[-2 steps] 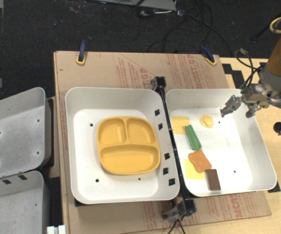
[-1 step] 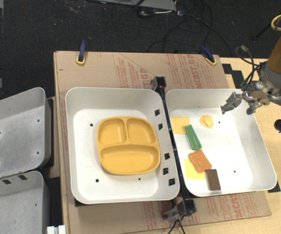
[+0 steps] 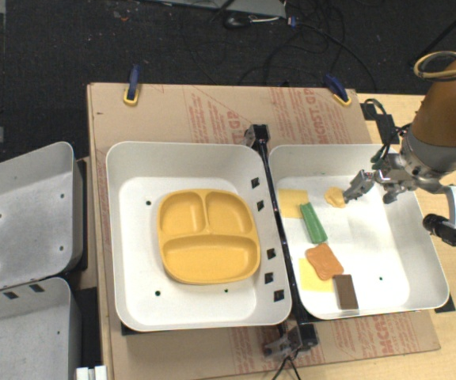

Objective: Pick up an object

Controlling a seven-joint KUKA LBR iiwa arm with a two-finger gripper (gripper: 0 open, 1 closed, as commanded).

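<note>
Brown block (image 3: 345,290) at six o'clock in right bin (image 3: 402,287), gripper (image 3: 360,187) at twelve beside yellow piece (image 3: 336,197), finger spread unreadable.

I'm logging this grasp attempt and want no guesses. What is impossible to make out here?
- Gripper: too small and blurred to tell whether it is open or shut.
- Small yellow piece: touching the gripper or just beside it, cannot tell.
- Arm: cut off by the right edge.
- Lower yellow block: partly covered by the orange piece.
</note>
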